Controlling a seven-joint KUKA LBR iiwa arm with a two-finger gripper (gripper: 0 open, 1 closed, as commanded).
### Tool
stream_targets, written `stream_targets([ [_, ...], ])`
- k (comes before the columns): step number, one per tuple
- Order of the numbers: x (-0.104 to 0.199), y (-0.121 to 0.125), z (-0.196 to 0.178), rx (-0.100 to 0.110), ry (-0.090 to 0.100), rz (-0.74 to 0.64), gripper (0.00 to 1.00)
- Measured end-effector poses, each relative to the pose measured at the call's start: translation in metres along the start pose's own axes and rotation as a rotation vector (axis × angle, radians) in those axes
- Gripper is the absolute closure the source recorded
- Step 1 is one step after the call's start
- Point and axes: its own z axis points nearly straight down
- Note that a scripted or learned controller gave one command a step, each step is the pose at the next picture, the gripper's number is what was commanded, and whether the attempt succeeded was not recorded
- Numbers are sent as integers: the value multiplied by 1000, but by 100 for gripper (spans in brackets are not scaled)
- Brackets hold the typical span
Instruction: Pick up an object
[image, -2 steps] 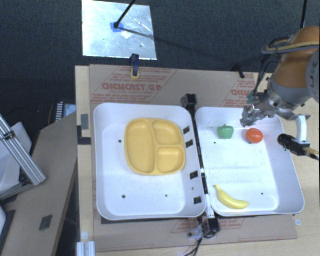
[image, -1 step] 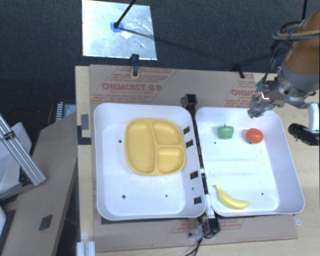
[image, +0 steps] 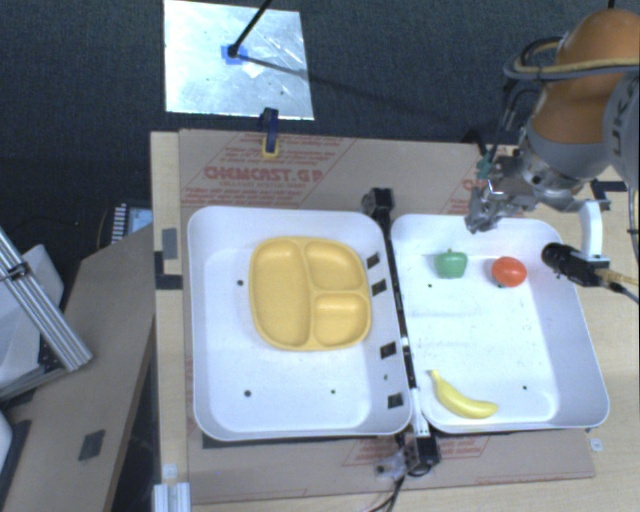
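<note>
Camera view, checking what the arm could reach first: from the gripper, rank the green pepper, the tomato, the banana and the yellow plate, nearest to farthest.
From the gripper:
1. Green pepper, just below it, right bin.
2. Tomato, to the pepper's right.
3. Yellow plate, left bin.
4. Banana, right bin's near edge.

Plate and banana are close to call.

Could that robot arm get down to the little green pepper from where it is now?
Probably yes. The gripper hangs just above the far rim of the right bin, and the green pepper sits close below it, apart from the tomato, with nothing covering it.
</note>
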Motion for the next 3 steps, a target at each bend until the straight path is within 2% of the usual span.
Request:
stream_targets([
  [1,63,7,10,0,0,-1,100],
  [3,155,24,15,-1,1,-1,100],
])
